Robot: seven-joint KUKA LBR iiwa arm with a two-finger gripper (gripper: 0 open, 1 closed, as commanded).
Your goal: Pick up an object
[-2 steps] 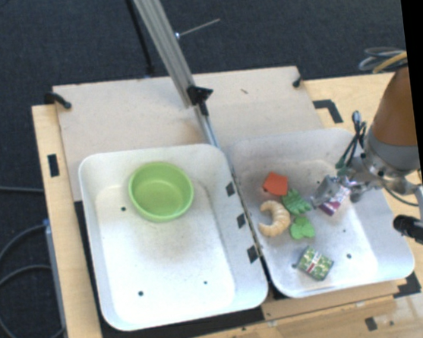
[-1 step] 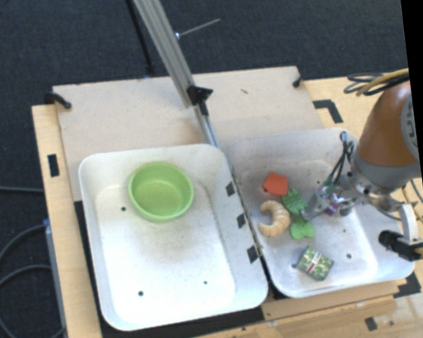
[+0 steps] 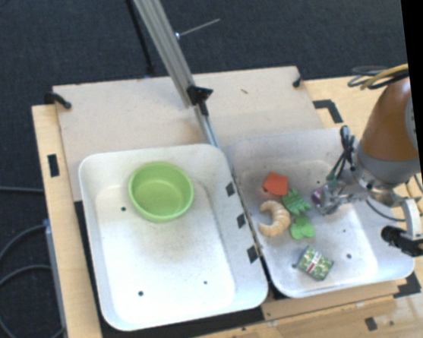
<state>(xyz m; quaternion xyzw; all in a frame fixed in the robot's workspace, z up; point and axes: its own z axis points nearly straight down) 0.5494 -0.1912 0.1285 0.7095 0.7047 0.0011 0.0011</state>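
The right bin [image 3: 360,261] holds a red block [image 3: 275,184], a tan croissant-shaped toy [image 3: 274,218], a green leafy toy [image 3: 299,214] and a small green-and-white packet [image 3: 314,263]. My gripper [image 3: 327,198] hangs low over the right bin, just right of the green toy and apart from it. Nothing shows between its fingers, and their spread is too small and dark to read. The arm with its orange band [image 3: 387,131] comes in from the right edge.
The left bin [image 3: 119,290] holds a lime green bowl [image 3: 161,190] near its far side. A metal pole [image 3: 170,51] slants up from the back of the bench between the bins. Cables lie on the dark floor at left.
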